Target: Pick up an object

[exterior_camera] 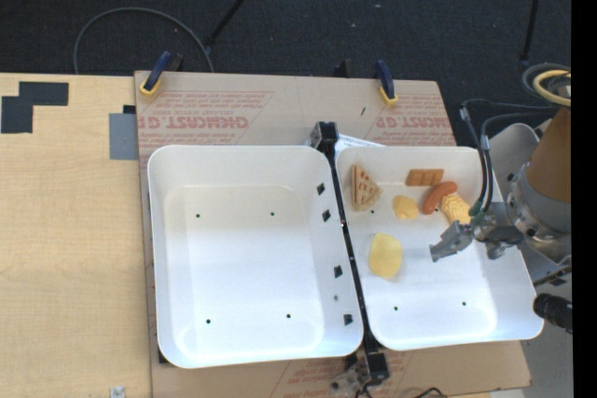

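Note:
My gripper (471, 247) hangs over the right side of the right bin (438, 326), reaching in from the right, open with nothing between its fingers. Its left finger (450, 243) points toward a yellow lump (385, 256) lying a little to its left. Just above the gripper lie a yellow corn piece (455, 210) and an orange-red sausage (437, 197), touching each other. Farther back in the same bin are a small yellow piece (405, 208), a brown waffle-like piece (424, 176) and a tan wedge (364, 189) by the dividing wall.
The left bin (242, 331) stands alongside, sharing a black clip strip (338, 228) with the right one. Both rest on a cardboard sheet (270, 112) held by two clamps. A cable (485, 172) hangs by the arm (550, 172).

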`<state>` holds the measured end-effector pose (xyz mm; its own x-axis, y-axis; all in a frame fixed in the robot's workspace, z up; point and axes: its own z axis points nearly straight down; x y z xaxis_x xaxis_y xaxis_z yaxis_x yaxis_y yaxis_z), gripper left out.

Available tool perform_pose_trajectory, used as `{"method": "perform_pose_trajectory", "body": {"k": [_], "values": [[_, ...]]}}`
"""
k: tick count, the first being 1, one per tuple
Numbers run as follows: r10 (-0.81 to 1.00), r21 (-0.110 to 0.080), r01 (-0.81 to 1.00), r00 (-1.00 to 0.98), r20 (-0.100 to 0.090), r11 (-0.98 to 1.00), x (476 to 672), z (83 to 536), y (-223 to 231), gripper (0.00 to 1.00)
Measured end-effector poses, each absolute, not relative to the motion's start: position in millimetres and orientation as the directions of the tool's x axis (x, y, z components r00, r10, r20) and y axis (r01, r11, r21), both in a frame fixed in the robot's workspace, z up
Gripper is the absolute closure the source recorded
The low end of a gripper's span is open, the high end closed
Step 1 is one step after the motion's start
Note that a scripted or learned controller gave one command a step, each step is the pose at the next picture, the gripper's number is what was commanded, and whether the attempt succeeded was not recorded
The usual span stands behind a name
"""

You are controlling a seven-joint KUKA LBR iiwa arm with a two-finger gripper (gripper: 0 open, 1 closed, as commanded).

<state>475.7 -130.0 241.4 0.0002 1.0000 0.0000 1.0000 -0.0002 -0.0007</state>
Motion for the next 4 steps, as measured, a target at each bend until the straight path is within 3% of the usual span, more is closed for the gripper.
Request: {"method": "perform_pose_trajectory", "body": {"k": [1,2,3,4], "values": [[1.0,-0.005,1.0,-0.006,0.002,0.006,500.6,185,-48,0.0],[1.0,-0.005,1.0,0.001,0.0,-0.001,556.7,84,-87,0.0],[1.0,-0.001,1.0,0.002,0.0,-0.002,557.4,98,-87,1.0],[1.0,0.007,1.0,-0.007,0.003,0.007,597.0,191,5,1.0]]}}
